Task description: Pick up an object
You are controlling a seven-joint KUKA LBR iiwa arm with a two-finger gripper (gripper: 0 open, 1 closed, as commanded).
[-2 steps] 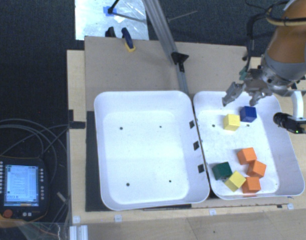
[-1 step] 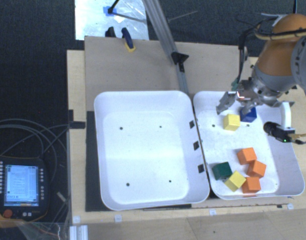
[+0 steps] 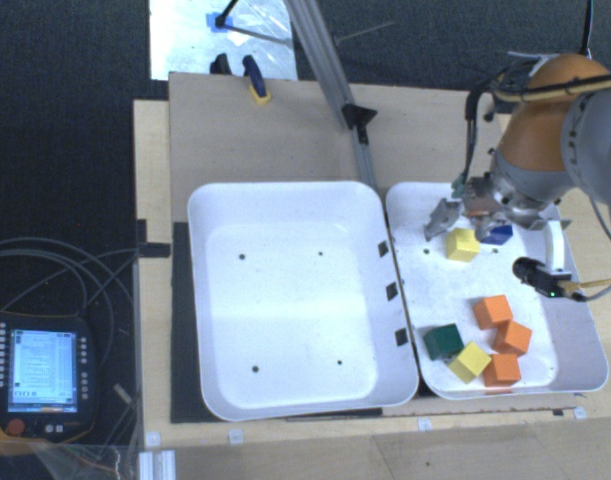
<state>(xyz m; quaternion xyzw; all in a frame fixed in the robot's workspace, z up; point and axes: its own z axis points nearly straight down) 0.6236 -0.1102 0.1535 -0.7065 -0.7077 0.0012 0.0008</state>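
My gripper (image 3: 469,224) hangs over the far part of the right bin (image 3: 585,368), reaching in from the right under the orange band (image 3: 545,118). Its jaws look spread, with one grey finger (image 3: 439,220) angled out to the left. A yellow cube (image 3: 462,244) lies just in front of the gripper, touching or nearly touching it. A small blue block (image 3: 499,234) sits right beside that cube, partly under the wrist. Nothing is visibly held between the fingers.
Three orange cubes (image 3: 493,310) (image 3: 512,337) (image 3: 502,369), a second yellow cube (image 3: 472,360) and a green cube (image 3: 443,341) cluster at the right bin's near end. The left bin (image 3: 200,218) adjoins it. A black cable fitting (image 3: 535,271) hangs off the arm.
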